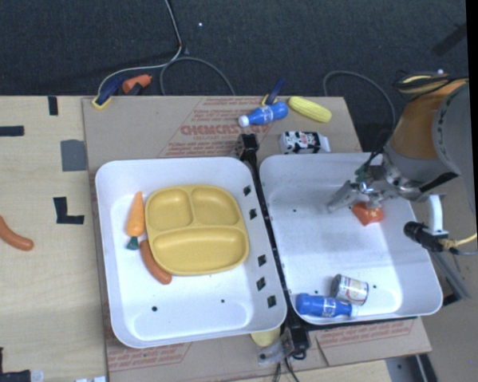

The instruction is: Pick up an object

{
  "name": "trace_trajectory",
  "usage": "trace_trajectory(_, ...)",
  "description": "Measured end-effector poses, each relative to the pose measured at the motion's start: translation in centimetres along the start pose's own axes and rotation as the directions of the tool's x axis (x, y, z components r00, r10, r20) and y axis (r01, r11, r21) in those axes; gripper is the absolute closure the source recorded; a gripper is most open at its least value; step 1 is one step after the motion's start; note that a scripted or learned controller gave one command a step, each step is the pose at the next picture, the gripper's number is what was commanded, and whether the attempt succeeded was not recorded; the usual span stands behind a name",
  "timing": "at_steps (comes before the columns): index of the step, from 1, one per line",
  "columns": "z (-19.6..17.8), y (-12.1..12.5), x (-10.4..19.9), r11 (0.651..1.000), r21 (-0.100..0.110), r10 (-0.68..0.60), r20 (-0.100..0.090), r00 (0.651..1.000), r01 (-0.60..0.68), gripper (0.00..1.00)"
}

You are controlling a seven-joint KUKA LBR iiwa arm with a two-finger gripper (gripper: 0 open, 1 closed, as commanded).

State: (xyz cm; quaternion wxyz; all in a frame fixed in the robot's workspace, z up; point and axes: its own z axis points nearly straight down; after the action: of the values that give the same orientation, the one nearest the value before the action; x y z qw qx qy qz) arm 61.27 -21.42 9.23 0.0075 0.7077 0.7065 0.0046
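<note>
My gripper (358, 197) hangs low over the upper right part of the right bin (322, 246). A small red and orange object (369, 214) lies on the bin floor directly beneath and touching its lower right side. A blue bottle (321, 306) lies along the front wall of the same bin. A small silver can (350, 288) rests just right of the bottle. The grey arm with its orange band (415, 129) reaches in from the right edge.
The left bin (189, 308) holds a yellow divided plate (196, 228), a carrot (135, 216) and a sausage (154, 262). Behind the bins lie a blue bottle (264, 115), a yellow banana (309, 109) and a black-and-white toy (303, 142). Another sausage (11, 232) lies at the far left.
</note>
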Motion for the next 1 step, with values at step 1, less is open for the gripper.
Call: trace_trajectory(1,0.71,5.77,5.21,1.0,0.013,-0.005,-0.002,1.0,0.005,0.0)
